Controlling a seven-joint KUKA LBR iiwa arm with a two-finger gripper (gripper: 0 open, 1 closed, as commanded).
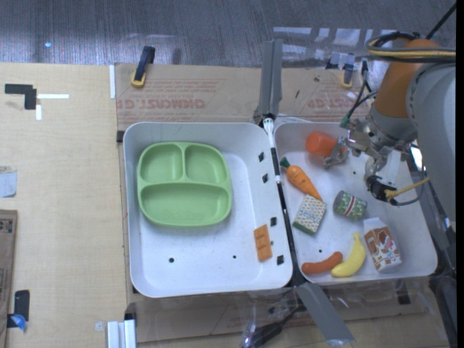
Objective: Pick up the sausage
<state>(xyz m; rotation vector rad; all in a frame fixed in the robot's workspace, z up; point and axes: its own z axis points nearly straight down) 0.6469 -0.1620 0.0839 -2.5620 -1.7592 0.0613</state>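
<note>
**Sausage at the near rim of the right bin, hand well apart from it**

Worktop seen from above, described left to right. The left bin [145, 267] carries a green divided plate [185, 183] and, toward its right side, a small orange piece [262, 243]. The cardboard sheet [196, 93] behind it bears mirrored red lettering that I cannot read with confidence.

The right bin [420, 267] holds a carrot [301, 180], a speckled box [310, 214], an orange rounded item [320, 143], a small green can [350, 206], a banana [351, 258] and a red-and-white carton [382, 247]; their printing is too small to read. The sausage [321, 263] lies on its side at the bin's near edge, its right end touching the banana.

My hand [341, 151] is at the far end of this bin, just beside the orange item; whether its fingers are spread or pressed together I cannot tell.

I judge the sausage light, smooth and probably a stiff plastic toy, liable to roll. I would take it across its middle, away from the banana.
</note>
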